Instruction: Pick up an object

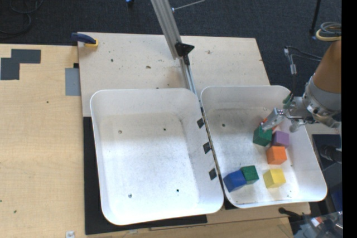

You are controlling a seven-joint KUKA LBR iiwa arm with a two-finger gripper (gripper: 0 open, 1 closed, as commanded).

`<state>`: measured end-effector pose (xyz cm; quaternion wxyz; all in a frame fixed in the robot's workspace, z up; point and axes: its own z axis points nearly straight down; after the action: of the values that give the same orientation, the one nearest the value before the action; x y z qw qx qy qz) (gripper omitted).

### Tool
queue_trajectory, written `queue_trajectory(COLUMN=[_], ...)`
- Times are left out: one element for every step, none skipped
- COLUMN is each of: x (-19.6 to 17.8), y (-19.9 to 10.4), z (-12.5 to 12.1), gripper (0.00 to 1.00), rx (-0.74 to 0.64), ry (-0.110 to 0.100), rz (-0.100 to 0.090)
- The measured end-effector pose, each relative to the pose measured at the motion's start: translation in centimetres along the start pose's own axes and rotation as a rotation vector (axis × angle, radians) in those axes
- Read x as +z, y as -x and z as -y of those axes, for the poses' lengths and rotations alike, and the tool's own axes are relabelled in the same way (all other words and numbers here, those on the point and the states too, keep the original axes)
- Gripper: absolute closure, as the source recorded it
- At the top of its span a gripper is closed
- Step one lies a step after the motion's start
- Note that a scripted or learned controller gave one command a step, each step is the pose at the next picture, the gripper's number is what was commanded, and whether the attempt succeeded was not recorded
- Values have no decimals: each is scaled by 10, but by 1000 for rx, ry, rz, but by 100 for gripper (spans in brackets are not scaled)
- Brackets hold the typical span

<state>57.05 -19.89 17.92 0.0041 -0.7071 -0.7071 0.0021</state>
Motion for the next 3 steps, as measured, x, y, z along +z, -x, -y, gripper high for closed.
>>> queue_trajectory(x=[47, 58, 49], y=[-4, -1, -4], z=[-8, -15, -16], gripper=[0, 0, 100], rx=[-3, 2, 2], ry=[5, 31, 32], rz=[1, 11, 4])
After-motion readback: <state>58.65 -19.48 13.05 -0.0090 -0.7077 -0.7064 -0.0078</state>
